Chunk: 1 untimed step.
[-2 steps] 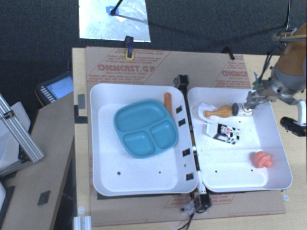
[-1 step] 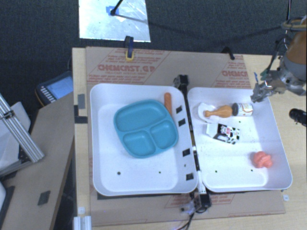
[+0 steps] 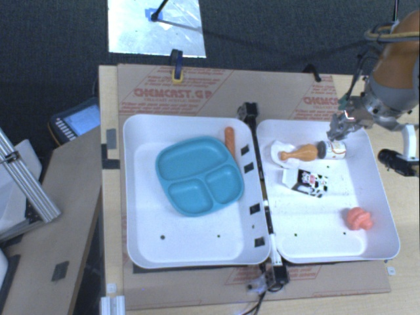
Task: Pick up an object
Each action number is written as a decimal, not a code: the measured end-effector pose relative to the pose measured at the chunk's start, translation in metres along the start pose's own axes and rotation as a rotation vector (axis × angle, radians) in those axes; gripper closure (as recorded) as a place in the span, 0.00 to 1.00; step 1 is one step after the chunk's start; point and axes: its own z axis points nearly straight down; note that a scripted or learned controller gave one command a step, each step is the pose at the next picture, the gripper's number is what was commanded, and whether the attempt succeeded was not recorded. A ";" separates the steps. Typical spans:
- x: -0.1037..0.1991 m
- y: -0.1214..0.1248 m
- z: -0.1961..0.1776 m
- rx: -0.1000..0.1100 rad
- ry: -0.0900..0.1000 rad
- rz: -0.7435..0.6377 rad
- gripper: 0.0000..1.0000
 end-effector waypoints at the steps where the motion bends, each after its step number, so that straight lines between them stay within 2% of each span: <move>1: 0.061 -0.002 0.003 0.002 0.001 -0.002 1.00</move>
